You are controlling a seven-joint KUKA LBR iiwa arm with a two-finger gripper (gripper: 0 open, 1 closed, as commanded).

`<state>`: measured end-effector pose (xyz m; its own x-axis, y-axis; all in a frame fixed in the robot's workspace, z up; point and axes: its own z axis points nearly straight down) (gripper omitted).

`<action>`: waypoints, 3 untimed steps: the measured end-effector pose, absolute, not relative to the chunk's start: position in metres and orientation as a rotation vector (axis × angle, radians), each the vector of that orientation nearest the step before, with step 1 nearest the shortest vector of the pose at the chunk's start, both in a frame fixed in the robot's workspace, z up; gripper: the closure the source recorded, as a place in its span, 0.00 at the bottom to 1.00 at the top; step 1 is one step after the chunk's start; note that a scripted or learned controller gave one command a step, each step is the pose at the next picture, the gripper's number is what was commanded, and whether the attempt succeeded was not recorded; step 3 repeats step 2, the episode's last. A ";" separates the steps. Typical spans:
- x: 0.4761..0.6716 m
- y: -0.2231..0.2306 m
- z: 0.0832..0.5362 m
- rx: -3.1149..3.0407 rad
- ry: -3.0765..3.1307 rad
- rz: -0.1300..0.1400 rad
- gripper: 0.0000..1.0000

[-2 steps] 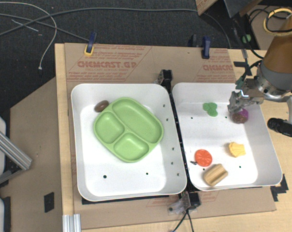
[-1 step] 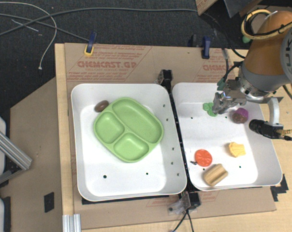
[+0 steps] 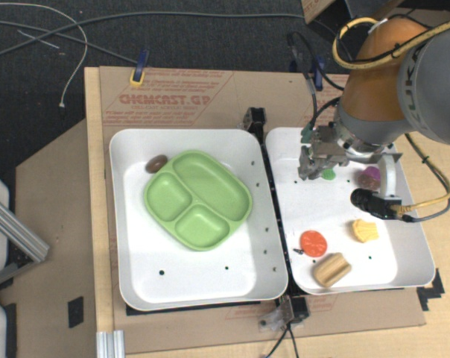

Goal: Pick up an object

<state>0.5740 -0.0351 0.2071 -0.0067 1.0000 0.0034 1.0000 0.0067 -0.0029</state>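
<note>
currently, status from my end:

claw position: my two-finger claw (image 3: 312, 171) is down in the right shallow white bin (image 3: 404, 274), near its back left corner, wrist pointing down.
claw state: can't tell. the tips read as one dark cluster from this angle, so no call on the gap.
nearest target: small green round object (image 3: 328, 174) sits just beside the tips, on their right. touching or not, can't tell. nothing visible between the tips, so not claiming a hold.
other candidates, right bin: purple rounded piece (image 3: 370, 176) further right, partly behind my wrist hardware; yellow chunky block (image 3: 365, 231); orange-red round disc (image 3: 313, 242); tan cylinder like a cork (image 3: 331, 268) near the front edge. all well apart from each other, so each has room for a clean approach.
left bin: left shallow white bin (image 3: 135, 274) carries a green three-compartment plastic tray (image 3: 198, 198) lying flat, and a small brown oval object (image 3: 157, 163) just off the tray's back left corner.
why here: judging by the pose, i'm lined up on the green piece, since it's the closest thing to the tips.
risk: it's small and round, and could roll out if i'm off centre. bin wall is near on the left, limits my approach.
progress: early, pick not confirmed.
</note>
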 end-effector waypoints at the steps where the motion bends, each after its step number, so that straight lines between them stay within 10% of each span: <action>1: 0.564 0.015 0.222 -2.213 -2.227 -0.004 1.00; 3: 0.552 0.065 0.213 -2.212 -2.225 0.001 1.00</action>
